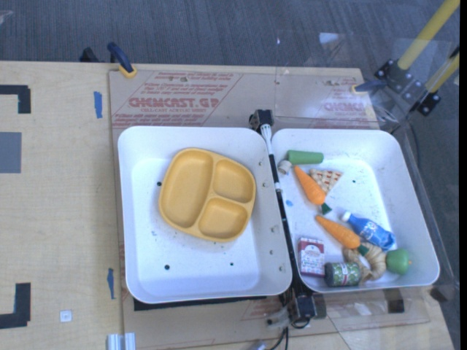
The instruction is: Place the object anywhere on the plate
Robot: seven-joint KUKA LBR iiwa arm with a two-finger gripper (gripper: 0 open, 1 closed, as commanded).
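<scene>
From where I stand, the yellow plate (207,195) sits in the left bin (139,254), a little above the middle and turned at a slant. It has three compartments, and all three are bare. A few dark specks dot the white floor around it.

Every loose object is in the right bin (412,188), well apart from the plate and across the divider between the two bins. Near the top lies a green cylinder (305,157) (a toy cucumber, perhaps). Just below it an orange carrot (311,187) lies beside a tan waffle-patterned wedge (328,176). Lower down, a second carrot (338,231) lies next to a blue and white bottle (369,231), which is on its side. A small red and white box (311,256) lies near the bin's lower left corner. Just beside it a dark green can (344,273) rests on its side. A round green fruit (398,261) sits by the lower right corner, with a tan lumpy piece (373,259) between it and the can (too small for me to name).
</scene>
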